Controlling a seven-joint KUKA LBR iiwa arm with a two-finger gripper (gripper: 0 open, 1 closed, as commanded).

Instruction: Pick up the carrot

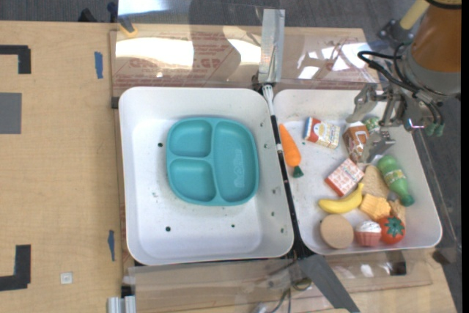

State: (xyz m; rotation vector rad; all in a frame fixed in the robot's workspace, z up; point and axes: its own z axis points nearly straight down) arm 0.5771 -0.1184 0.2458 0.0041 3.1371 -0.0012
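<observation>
The carrot (291, 149) is orange with a small green top. It lies along the left wall of the right bin (429, 187), slanting down toward the near side. My gripper (380, 127) hangs over the far right part of that bin, well to the right of the carrot, above a brown carton (356, 141). Its metal fingers (365, 103) are spread apart and nothing sits between them.
The left bin (139, 157) holds a teal divided plate (213, 160). Crowding the right bin are a small juice box (323, 131), a red-and-white box (344, 177), a banana (342, 203), a green bottle (396, 179), a bread roll (336, 231), a cupcake (368, 233) and a tomato (392, 229).
</observation>
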